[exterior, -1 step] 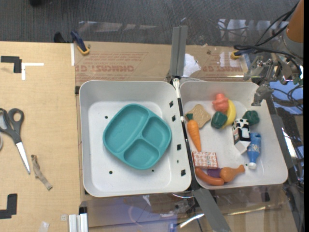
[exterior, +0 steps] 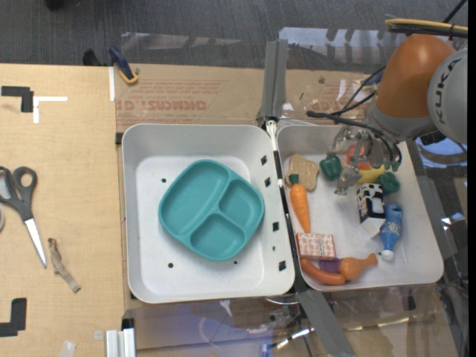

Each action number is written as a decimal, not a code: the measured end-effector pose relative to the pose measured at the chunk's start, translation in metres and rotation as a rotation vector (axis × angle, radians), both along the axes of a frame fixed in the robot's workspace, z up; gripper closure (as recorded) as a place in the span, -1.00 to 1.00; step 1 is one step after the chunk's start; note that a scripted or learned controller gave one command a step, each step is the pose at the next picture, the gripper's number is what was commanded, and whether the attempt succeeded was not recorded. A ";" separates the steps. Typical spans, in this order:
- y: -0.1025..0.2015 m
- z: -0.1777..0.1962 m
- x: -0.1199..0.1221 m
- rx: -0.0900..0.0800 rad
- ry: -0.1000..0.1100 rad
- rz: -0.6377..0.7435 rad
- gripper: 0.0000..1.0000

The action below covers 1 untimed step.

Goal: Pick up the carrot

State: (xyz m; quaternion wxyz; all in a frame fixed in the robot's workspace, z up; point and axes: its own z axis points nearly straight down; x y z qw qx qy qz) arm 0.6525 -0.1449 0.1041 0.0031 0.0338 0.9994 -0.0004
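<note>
The carrot (exterior: 300, 207) is orange with a small green top. It lies in the right bin (exterior: 424, 222) close to its left wall, with its tip pointing toward the front. My gripper (exterior: 348, 166) hangs over the back middle of that bin, to the right of the carrot and a little behind it. It is apart from the carrot and sits just above a green toy (exterior: 330, 167) and a yellow and red cluster (exterior: 372, 173). Nothing shows as held.
The right bin also holds a tan bread slice (exterior: 301, 169), a black-and-white toy (exterior: 370, 199), a blue bottle (exterior: 390, 230), a red box (exterior: 315, 244), a sausage (exterior: 323, 273) and an orange drumstick (exterior: 358, 265). A teal divided plate (exterior: 213, 209) lies in the left bin (exterior: 141, 162). Scissors (exterior: 24, 199) lie on the bench.
</note>
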 end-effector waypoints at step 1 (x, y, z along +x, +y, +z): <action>0.050 -0.011 -0.045 0.001 0.001 -0.017 -1.00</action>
